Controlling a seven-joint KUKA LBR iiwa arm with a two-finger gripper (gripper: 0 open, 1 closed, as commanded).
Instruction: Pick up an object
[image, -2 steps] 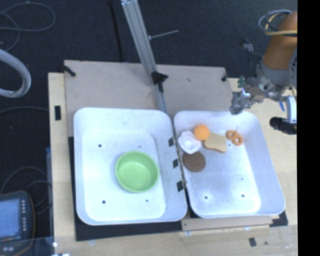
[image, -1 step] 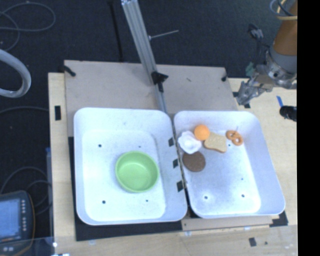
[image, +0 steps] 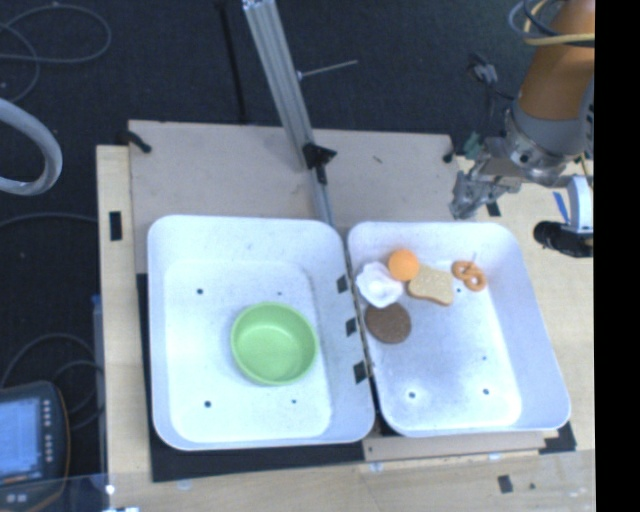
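Objects in right bin (image: 520, 300): orange ball (image: 403, 265), tan bread slice (image: 432, 286).

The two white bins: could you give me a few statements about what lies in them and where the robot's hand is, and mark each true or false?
1. The green bowl sits in the left bin. True.
2. The orange ball lies in the same bin as the bowl. False: it lies in the right bin, near that bin's far left corner.
3. The hand is above the bench just beyond the right bin's far rim. True.
4. The hand holds the pretzel. False: the pretzel lies on the bin floor, apart from the hand.
5. The brown disc lies nearer the camera than the slice of bread. True.
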